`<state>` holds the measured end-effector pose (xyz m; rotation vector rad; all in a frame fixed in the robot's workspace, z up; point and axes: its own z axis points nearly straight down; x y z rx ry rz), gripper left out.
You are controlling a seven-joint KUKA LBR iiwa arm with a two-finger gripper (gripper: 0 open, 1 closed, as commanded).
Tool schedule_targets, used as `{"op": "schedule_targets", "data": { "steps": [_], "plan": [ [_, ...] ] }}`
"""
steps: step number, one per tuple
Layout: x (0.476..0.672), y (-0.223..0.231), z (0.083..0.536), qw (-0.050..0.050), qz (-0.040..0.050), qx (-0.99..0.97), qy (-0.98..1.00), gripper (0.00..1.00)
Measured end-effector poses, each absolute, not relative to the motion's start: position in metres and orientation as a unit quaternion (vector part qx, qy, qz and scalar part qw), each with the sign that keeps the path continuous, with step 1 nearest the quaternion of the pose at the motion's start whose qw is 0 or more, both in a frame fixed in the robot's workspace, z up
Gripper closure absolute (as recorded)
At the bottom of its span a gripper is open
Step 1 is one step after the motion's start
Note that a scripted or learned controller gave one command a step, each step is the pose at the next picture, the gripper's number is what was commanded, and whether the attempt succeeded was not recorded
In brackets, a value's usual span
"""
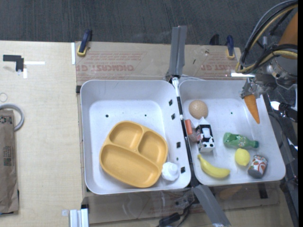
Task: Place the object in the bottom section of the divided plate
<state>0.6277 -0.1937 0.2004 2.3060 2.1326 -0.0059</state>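
Note:
The yellow divided plate lies in the left bin, with its large section toward the front left and two smaller sections behind. My gripper hangs over the far right corner of the right bin. It is shut on the thick end of an orange carrot, which points down and toward the front. The carrot is well to the right of the plate, across the divider between the bins.
A white crumpled lump rests at the plate's front right rim. The right bin holds a tan egg-shaped thing, a cow-patterned carton, a green bottle, a lemon, a banana and a grey-orange object.

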Motion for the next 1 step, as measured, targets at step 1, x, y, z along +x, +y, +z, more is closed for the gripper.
{"op": "schedule_targets", "data": {
  "steps": [1],
  "plan": [
    [0.6308,-0.1336,0.1174,0.0,-0.0011,0.73,0.683,1.0]
  ]
}}
